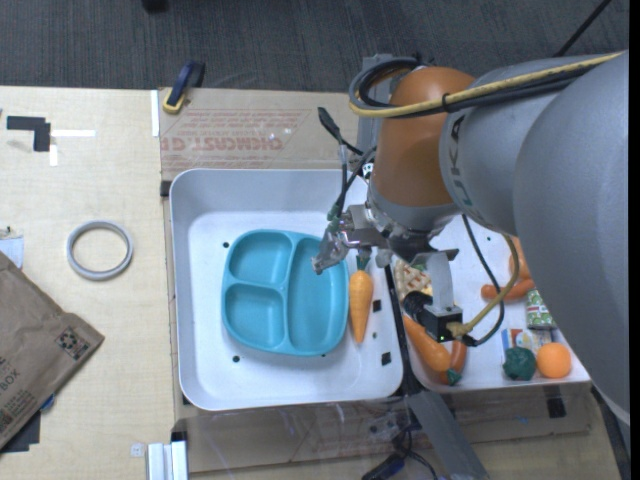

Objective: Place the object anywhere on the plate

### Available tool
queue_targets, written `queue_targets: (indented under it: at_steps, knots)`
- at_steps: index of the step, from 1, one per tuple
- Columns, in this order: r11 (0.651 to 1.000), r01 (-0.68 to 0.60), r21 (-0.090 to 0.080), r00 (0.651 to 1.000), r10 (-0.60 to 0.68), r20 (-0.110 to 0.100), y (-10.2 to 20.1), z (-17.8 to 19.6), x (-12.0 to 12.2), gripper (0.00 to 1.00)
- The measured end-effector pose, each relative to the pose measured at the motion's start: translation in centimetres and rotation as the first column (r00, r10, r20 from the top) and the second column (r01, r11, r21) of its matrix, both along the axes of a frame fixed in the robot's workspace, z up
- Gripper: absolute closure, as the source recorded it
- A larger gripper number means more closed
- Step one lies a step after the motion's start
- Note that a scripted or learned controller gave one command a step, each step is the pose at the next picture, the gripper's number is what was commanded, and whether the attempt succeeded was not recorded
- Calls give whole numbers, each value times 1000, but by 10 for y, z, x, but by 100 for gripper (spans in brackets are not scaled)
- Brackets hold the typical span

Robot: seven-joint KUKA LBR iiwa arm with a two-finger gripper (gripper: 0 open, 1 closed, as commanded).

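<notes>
A blue three-compartment plate (pixel 275 293) lies in the left white bin (pixel 200 268). An orange carrot (pixel 359 306) lies lengthwise along the plate's right rim, its green top pointing up toward the gripper. My gripper (pixel 344 259) hangs over the plate's upper right corner, below the orange wrist band. Its fingers (pixel 326 258) stand apart and open, and the carrot's top end sits just under the right-hand finger, not between the two. I cannot tell whether the carrot rests on the rim or on the bin floor beside it.
The right bin (pixel 490 368) holds a second carrot (pixel 432 346), an orange fruit (pixel 553 360), a green broccoli-like item (pixel 518 364) and a snack packet (pixel 414 280). A tape ring (pixel 100 249) and a cardboard box (pixel 30 358) lie on the bench at left.
</notes>
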State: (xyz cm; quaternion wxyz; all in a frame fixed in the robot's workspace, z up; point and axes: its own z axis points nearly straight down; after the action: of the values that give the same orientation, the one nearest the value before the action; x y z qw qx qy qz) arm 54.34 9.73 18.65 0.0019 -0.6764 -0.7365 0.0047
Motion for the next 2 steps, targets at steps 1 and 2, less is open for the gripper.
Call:
queue_targets:
  at_steps: [1, 2]
  knots:
    - [1000, 0, 0, 1000, 0, 0, 0, 0, 0, 0]
    - [1000, 0, 0, 1000, 0, 0, 0, 0, 0, 0]
